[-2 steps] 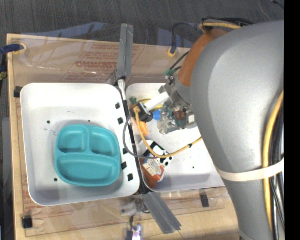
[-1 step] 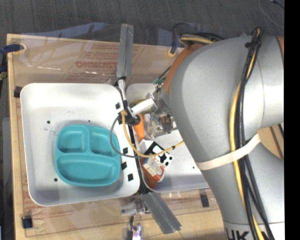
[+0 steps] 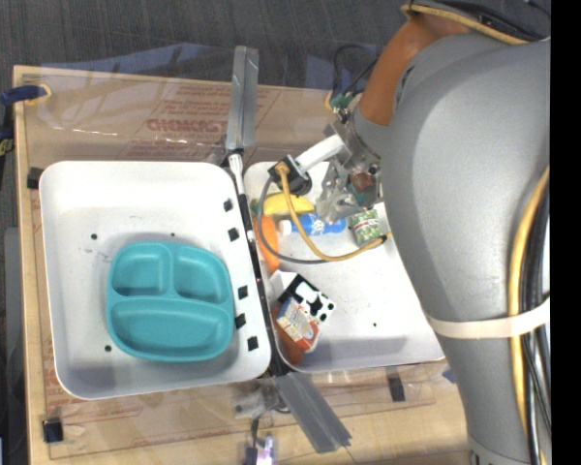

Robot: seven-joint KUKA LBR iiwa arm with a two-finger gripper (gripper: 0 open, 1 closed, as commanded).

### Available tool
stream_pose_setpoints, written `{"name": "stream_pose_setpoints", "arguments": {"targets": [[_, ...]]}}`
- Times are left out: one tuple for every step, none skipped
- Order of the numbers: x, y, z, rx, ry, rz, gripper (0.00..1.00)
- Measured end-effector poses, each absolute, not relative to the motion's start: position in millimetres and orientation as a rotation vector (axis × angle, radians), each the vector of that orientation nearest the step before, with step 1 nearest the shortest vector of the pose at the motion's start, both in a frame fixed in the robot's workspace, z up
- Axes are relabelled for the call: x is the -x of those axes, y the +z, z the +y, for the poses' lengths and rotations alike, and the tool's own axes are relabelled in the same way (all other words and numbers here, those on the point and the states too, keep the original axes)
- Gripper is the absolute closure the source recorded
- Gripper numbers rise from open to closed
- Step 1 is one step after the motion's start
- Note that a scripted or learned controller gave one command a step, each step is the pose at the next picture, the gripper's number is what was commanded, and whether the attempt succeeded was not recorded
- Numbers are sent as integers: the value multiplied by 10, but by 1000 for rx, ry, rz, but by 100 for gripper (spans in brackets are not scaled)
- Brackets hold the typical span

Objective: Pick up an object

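My gripper (image 3: 331,201) is low in the right bin (image 3: 397,342), near its back, right over a small cluster of items. Under and beside it lie a yellow object (image 3: 292,204), a small blue-and-white item (image 3: 317,226) and a green-labelled piece (image 3: 366,228). An orange object (image 3: 268,240) rests against the bin's left wall. Toward the front left of that bin lies a black-and-white spotted packet with a red-orange end (image 3: 300,318). The wrist hides what is directly beneath the gripper.
The left bin (image 3: 68,201) holds a teal divided plate (image 3: 169,301). A yellow cable (image 3: 315,255) loops from the wrist across the right bin's floor. The big grey arm (image 3: 474,182) covers the bin's right side. A metal divider (image 3: 242,95) runs between the bins.
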State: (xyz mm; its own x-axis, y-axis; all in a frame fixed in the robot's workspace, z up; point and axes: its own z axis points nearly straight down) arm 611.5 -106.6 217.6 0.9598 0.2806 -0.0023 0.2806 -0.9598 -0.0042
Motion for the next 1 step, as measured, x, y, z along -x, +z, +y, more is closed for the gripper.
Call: {"name": "stream_pose_setpoints", "arguments": {"targets": [[-6077, 2363, -1339, 3107, 8, -441, 100]]}}
